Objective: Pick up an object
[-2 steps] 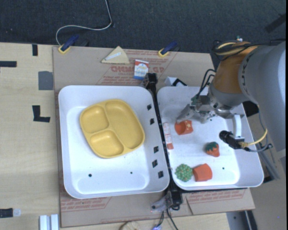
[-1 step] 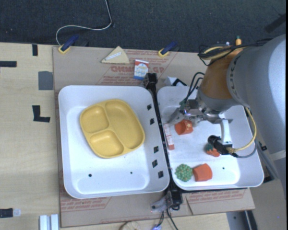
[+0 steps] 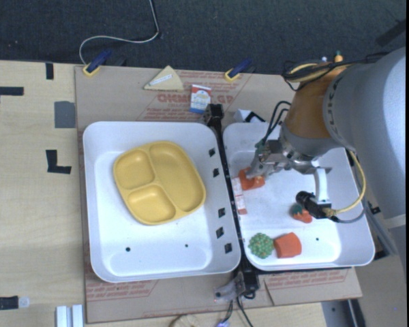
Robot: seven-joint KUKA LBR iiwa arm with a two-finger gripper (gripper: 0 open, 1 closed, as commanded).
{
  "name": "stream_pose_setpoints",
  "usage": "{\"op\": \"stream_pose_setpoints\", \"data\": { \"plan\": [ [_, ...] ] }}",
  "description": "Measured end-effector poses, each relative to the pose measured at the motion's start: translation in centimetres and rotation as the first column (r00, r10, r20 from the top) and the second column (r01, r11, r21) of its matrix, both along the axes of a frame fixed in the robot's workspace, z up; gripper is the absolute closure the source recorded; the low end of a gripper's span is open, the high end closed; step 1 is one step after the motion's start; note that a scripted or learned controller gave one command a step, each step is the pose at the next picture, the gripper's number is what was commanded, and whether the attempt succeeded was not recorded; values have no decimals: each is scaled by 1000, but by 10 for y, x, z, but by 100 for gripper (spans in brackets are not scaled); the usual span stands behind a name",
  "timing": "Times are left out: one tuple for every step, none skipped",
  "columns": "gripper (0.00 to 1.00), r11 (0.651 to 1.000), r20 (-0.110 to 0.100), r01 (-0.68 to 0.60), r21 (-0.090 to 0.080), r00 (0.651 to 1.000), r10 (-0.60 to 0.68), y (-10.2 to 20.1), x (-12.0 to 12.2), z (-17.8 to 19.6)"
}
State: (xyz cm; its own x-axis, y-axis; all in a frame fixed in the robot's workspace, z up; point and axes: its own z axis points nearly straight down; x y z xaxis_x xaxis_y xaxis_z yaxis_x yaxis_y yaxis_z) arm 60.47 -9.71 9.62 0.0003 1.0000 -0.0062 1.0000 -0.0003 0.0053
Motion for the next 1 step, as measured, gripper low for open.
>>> {"op": "stream_pose_setpoints", "data": {
  "plan": [
    [100, 1000, -5, -3, 7, 1000, 3, 21, -20, 95]
  ]
}}
